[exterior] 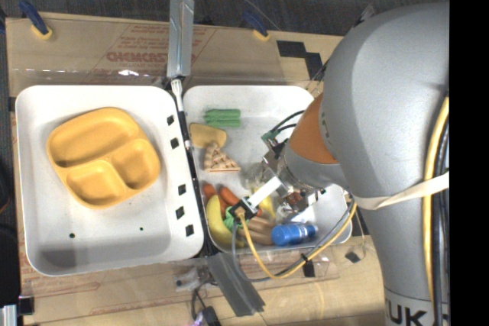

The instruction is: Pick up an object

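The right bin [252,93] holds several toy foods: a green piece [221,117] at the back, a tan wedge [206,135], a waffle-like slice [219,159], an orange carrot [228,197], a yellow banana [216,222], a brown sausage [258,230] and a blue bottle [293,234] at the front. My gripper [260,174] hangs low over the middle of this bin, just right of the slice and above the carrot and banana. Nothing is visibly held. The arm hides the bin's right side.
The left bin [99,240] carries a yellow divided tray [103,155]. A metal bar [180,34] stands at the back between the bins. The dividing wall [182,179] runs close to the banana and the carrot.
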You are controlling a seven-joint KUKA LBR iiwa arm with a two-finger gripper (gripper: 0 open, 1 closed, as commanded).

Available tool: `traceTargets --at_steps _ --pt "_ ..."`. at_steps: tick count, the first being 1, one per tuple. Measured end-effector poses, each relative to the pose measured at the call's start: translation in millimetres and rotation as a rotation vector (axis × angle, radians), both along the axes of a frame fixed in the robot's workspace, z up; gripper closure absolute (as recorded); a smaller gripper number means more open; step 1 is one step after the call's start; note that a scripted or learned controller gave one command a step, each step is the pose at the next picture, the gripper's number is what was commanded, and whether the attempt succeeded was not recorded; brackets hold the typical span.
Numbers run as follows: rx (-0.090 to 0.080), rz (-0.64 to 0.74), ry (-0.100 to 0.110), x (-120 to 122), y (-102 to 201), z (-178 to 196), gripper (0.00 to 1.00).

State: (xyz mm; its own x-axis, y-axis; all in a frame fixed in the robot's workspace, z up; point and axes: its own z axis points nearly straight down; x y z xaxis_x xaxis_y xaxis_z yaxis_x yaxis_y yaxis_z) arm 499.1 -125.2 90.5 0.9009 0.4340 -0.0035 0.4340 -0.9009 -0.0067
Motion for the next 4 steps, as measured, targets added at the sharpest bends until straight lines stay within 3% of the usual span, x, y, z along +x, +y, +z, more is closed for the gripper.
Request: traceTargets --at_steps 1,2,3,4 --pt "-0.003 -0.239 0.0 37 22 9 0.0" --pt "0.001 -0.229 0.006 36 25 17 1.0" --pt "-0.003 -0.203 -0.005 84 29 76 1.0" --pt "-0.003 -0.24 -0.009 84 42 223 1.0"
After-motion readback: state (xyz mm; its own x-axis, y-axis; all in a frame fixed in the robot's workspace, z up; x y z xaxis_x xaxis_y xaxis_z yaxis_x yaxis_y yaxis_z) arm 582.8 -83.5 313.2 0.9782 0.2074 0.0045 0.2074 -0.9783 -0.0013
